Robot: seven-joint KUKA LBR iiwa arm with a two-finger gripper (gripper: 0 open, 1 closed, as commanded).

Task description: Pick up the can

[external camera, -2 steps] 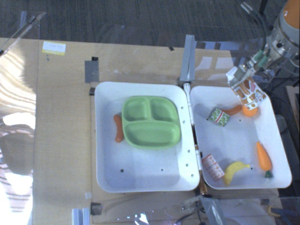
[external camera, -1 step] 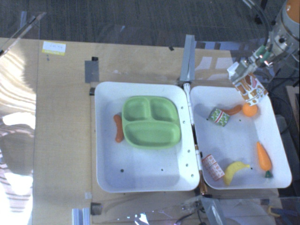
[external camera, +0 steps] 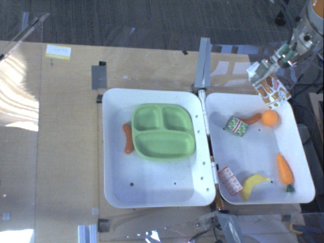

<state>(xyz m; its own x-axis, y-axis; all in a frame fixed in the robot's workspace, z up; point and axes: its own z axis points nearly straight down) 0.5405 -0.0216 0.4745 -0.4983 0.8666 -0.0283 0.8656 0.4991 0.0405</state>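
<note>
Banana (external camera: 253, 185) and a red-white pack (external camera: 229, 180) lie nearest, at approx 7 o'clock in the right bin (external camera: 298, 135). End effector (external camera: 263, 73) hangs over that bin's 1 o'clock corner. A white-orange printed can (external camera: 273, 91), as I judge it, sits tilted right under it, touching. Can't tell how far open the end effector is, or whether it really grips. To do the lift well: rise straight and slow, no swing, staying over the bin in case the can slips.
</note>
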